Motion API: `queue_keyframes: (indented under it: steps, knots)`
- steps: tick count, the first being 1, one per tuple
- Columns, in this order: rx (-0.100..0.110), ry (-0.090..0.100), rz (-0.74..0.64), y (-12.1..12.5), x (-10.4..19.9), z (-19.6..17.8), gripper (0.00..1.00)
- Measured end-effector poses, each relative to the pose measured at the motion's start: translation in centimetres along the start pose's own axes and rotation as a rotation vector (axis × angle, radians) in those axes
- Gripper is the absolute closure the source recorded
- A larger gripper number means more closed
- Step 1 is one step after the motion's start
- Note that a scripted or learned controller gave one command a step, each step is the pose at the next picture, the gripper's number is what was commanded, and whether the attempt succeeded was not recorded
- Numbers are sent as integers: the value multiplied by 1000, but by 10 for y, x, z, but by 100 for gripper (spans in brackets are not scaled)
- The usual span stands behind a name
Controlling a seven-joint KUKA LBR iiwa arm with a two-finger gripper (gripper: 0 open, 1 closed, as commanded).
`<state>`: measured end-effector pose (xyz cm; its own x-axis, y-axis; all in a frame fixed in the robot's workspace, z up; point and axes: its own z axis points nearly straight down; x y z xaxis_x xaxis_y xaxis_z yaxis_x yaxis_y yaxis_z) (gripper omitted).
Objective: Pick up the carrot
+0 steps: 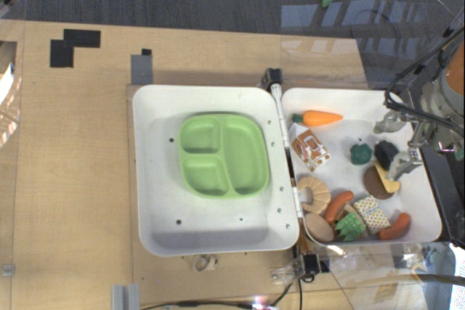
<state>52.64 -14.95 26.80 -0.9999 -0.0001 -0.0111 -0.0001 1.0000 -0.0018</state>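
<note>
Where the right-hand shallow white bin (429, 192) meets its far wall, the orange plastic carrot with a green stub (320, 117) lies on its side, tip pointing right, close to the divider between the two bins. Just below it sits a small brown-and-white patterned box (310, 148), and further right a dark green rounded toy (360, 153) and a black lump (386, 152). Along the near side lie a tan ring-shaped piece (314, 192), an orange-red sausage (338, 205), a leafy green toy (350, 226), a checkered cube (370, 213) and a second red sausage (395, 226).

The grey arm's claw (404, 145) hangs over the bin's right part, well apart from the carrot, above a brown disc with a yellow wedge (380, 183); its fingers stand spread apart with nothing between them.

The left white bin (145, 156) holds a light green divided plastic tray (221, 156). Both bins rest on the pale wooden counter (65, 178).
</note>
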Motion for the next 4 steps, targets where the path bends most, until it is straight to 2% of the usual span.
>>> queue_keyframes:
  steps: [1, 2, 3, 4]
  knots:
    - [1, -3, -115, -39, -54, 2, 0]
    - [-7, 10, -68, 15, -79, 130, 0]
    - [2, -4, -61, 48, -115, 165, 0]
    - [-1, 27, 346, 10, -138, 181, 0]
